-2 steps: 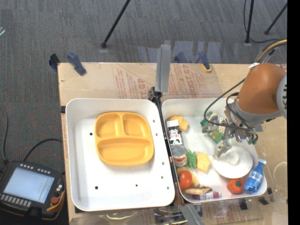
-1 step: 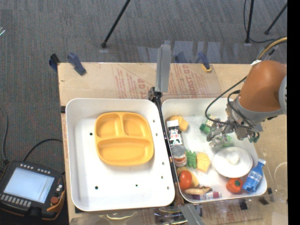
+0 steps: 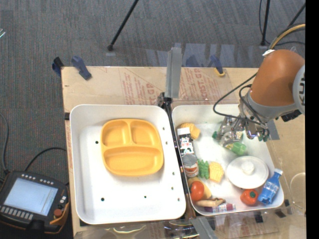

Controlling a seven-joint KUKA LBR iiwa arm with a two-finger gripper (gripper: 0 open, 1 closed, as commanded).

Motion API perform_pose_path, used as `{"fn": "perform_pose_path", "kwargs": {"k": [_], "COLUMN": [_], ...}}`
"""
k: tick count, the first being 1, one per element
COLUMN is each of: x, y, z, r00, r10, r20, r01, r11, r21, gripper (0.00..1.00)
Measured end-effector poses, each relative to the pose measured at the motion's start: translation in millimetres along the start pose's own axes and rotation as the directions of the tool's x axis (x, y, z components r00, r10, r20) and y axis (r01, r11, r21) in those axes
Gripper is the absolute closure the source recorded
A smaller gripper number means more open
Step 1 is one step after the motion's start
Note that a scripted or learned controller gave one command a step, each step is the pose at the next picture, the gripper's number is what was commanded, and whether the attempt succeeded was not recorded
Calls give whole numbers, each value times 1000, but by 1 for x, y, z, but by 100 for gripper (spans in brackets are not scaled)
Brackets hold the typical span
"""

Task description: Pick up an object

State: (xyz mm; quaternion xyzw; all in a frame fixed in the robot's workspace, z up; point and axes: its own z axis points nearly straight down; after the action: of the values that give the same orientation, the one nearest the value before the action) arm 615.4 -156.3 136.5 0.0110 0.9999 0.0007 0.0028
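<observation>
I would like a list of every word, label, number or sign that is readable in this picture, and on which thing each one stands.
Red lettering on the board behind the bins: printed upside down and blurred, not readable.
Label on the small black-and-white carton: too small to read.
Label on the can: too small to read.
Label on the blue bottle: not readable.
Screen of the teach pendant: shows no legible text.

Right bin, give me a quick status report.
Gripper low in right bin, over green item. Nothing visibly held. White lid and corn close by.
</observation>
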Motion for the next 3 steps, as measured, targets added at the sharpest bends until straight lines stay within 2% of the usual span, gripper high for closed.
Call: {"fn": "perform_pose_path", "kwargs": {"k": [1,2,3], "x": [57,-1,0], "y": [-55,-55,-55], "z": [49,48,49], "r00": [988,928,928], "r10": [153,372,371], "r20": [-5,-3,-6], "r01": [-153,-372,-371], "r11": [988,928,928], "r21": [0,1,2], "gripper": [100,100,0]}}
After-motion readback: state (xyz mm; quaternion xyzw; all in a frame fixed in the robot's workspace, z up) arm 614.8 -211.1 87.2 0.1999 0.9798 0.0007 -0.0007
